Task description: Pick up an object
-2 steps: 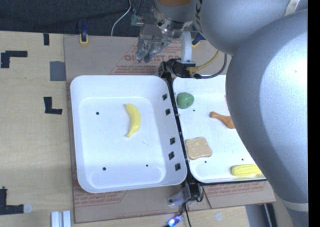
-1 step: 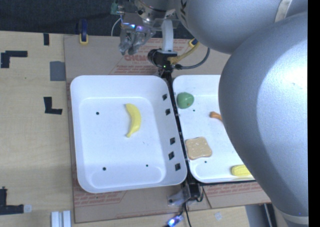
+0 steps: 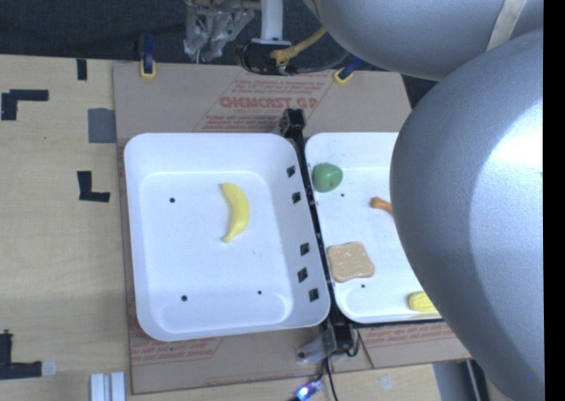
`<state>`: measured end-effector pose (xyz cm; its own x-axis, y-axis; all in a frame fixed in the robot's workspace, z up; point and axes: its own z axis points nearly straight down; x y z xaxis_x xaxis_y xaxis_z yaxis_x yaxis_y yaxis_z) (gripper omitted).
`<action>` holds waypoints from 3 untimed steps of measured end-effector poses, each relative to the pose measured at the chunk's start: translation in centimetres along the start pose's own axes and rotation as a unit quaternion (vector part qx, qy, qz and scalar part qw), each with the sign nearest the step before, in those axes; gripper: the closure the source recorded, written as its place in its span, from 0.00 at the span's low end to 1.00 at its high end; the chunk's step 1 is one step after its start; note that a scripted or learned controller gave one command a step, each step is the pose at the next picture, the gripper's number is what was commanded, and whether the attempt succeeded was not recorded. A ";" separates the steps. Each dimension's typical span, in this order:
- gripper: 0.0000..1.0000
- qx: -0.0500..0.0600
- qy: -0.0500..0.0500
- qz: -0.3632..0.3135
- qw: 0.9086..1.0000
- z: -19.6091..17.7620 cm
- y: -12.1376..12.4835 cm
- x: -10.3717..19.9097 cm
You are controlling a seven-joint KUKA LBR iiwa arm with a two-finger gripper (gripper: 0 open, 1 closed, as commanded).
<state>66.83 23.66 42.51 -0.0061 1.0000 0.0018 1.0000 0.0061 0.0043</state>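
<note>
Two white bins hold a banana (image 3: 235, 210) and small items while the gripper (image 3: 210, 35), its state unclear, hovers beyond them, so descent toward one object comes next.

The grey arm (image 3: 477, 170) bulks large across the right side, its rounded links running from five o'clock up to one o'clock and then bending leftward along the top edge. At about twelve o'clock the wrist ends in the gripper (image 3: 210, 37), which points downward (metal parts and a yellow cable crowd round it). It hangs high at the far edge, with nothing seen between its tips.
</note>
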 end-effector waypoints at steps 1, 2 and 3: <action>1.00 0.003 -0.002 0.002 1.000 0.3 0.0 -0.3; 1.00 0.000 0.000 0.001 1.000 -7.1 0.0 -0.2; 1.00 0.006 -0.002 0.003 1.000 -2.9 -1.8 -0.3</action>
<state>65.03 23.30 45.37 -0.0008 1.0000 -0.0032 1.0000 0.0008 -0.0076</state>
